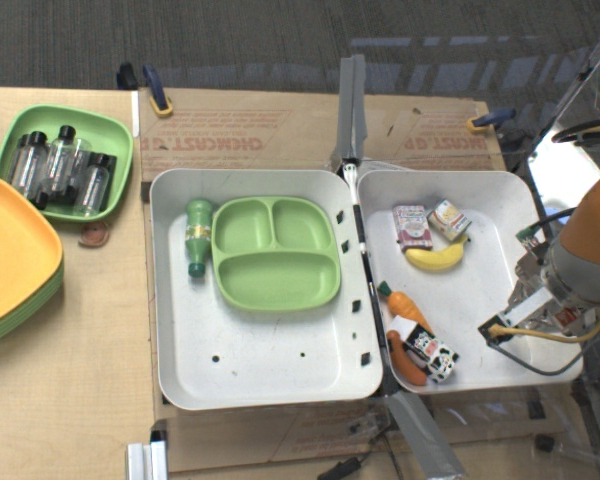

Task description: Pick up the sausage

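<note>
Sausage (404, 359), reddish-brown, lies at the near left corner of the right bin (500, 218), partly under a black-and-white cow toy (430, 353) and just near of a carrot (404, 305). The gripper (540, 303) sits at that bin's right edge, well apart from the sausage, and I cannot tell how its jaws stand or whether they hold anything. The step in hand looks like the approach, nothing grasped yet: next the arm should travel left and nearer, then come down on the sausage's bare near end, clear of the cow. Count: one sausage, one carrot, one cow, one banana (435, 258), two small cartons (412, 224), one green bottle (198, 236), one divided green plate (275, 253), two bins.
</note>
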